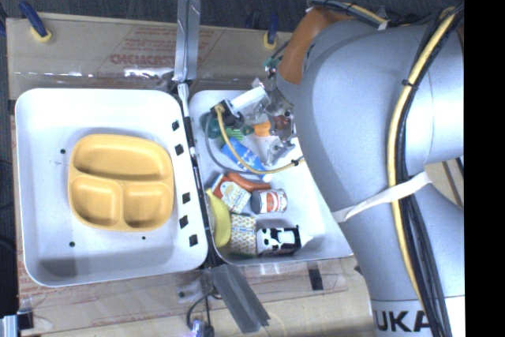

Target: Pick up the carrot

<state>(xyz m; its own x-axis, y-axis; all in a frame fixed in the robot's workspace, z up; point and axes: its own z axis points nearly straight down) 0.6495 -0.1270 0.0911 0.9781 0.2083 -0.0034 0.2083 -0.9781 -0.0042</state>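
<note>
The carrot (247, 182), an orange-red elongated piece, lies across the middle of the right bin (316, 209), just above a small can. My gripper (274, 130) is low in the far part of that bin, amid a blue and yellow clutter, a short way beyond the carrot. A small orange bit (260, 127) sits right beside the gripper; I cannot tell what it is. The wrist and the big grey arm (371, 130) cover the bin's right side.
In the right bin's near part lie a banana (220, 221), a can (269, 201), a patterned cup (243, 234) and a black-and-white box (279, 238). A yellow divided plate (121, 179) sits in the left bin (47, 249). A metal divider (186, 43) runs between the bins.
</note>
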